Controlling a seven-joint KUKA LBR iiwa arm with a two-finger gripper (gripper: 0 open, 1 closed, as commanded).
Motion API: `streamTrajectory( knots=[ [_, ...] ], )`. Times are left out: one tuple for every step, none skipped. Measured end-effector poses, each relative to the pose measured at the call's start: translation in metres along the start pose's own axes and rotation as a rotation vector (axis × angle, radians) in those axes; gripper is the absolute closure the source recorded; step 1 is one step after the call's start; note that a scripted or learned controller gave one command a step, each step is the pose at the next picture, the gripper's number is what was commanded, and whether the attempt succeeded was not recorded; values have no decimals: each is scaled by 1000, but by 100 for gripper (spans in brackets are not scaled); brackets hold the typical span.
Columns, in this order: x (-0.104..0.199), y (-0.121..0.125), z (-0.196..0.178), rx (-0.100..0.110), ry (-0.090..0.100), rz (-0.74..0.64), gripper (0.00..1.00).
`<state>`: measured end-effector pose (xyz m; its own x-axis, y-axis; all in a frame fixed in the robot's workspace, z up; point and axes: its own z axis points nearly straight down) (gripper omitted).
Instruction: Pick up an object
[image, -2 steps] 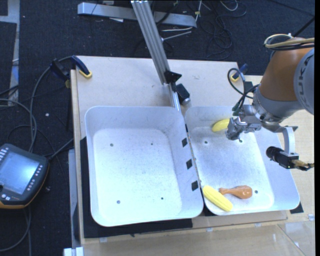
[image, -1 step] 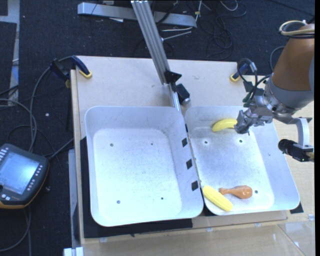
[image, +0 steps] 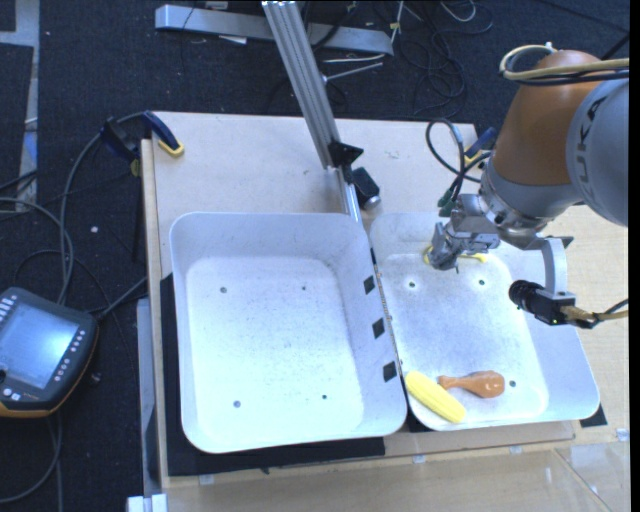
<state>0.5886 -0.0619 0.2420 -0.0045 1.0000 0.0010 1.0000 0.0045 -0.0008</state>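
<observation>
My gripper (image: 446, 252) hangs low over the far end of the right bin (image: 560, 385), reaching in from the right. A small yellow object (image: 476, 258) peeks out from under and beside it, mostly hidden by the gripper; I cannot tell whether it is held. At the bin's near end lie a yellow corn-like piece (image: 435, 397) and, just right of it, an orange-brown drumstick-shaped object (image: 476, 384), the two touching or nearly so.
The left bin (image: 190, 300) sits beside the right one, their walls meeting along a ridge (image: 380, 320). A slanted metal pole (image: 312, 90) rises behind the bins. A black cabled part (image: 535, 298) hangs from the wrist over the right bin.
</observation>
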Motion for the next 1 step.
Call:
streamTrajectory(
  knots=[
    [42,7,5,0,-1,1,100]
  ],
)
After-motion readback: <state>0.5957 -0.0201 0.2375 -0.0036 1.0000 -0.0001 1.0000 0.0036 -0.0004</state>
